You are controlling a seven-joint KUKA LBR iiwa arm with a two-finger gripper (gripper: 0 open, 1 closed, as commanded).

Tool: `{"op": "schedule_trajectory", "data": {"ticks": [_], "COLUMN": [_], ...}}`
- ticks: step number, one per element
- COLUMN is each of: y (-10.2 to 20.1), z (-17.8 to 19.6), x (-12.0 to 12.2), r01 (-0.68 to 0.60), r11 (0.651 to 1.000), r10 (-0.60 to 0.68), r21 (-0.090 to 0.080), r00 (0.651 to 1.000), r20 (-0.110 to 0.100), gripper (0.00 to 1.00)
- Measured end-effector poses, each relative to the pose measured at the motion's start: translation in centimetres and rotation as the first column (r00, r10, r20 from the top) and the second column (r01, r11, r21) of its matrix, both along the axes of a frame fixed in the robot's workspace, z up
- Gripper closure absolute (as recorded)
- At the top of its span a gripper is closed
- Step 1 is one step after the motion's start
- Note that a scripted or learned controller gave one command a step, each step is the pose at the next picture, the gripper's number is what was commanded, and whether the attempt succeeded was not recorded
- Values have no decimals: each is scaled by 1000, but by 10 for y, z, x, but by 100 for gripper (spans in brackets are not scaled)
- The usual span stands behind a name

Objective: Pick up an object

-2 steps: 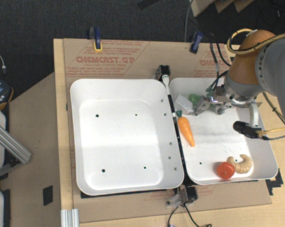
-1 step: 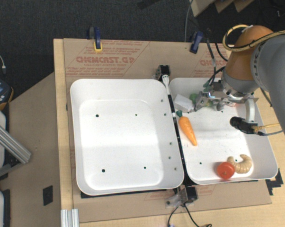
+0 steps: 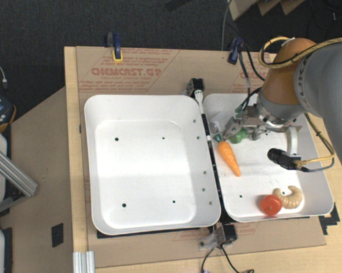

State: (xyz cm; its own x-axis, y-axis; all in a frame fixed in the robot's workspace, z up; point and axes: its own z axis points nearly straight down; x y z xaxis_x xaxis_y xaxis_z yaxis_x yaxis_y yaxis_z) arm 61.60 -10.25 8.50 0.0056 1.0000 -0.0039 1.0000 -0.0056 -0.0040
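The claw (image 3: 237, 131) hung just above the carrot's (image 3: 229, 158) leafy end; its state I couldn't tell. The carrot looked light, stiff, smooth; best gripped mid-body.

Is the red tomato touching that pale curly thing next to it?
Touching. The camera view shows the red tomato pressed against the lower left end of the pale curled piece, with no white bin floor visible between them.
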Motion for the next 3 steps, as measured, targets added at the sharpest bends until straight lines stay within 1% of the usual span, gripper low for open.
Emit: {"op": "schedule_trajectory", "data": {"ticks": [1, 2, 3], "y": [3, 25, 83], "z": [8, 103, 99], "x": [0, -83, -106], "r01": [-2, -4, -10], "r11": [1000, 1000, 1000], "r10": [2, 4, 10], "r21": [4, 6, 7], "r00": [1000, 1000, 1000], "r20": [-5, 0, 0], "gripper": [100, 100, 100]}}
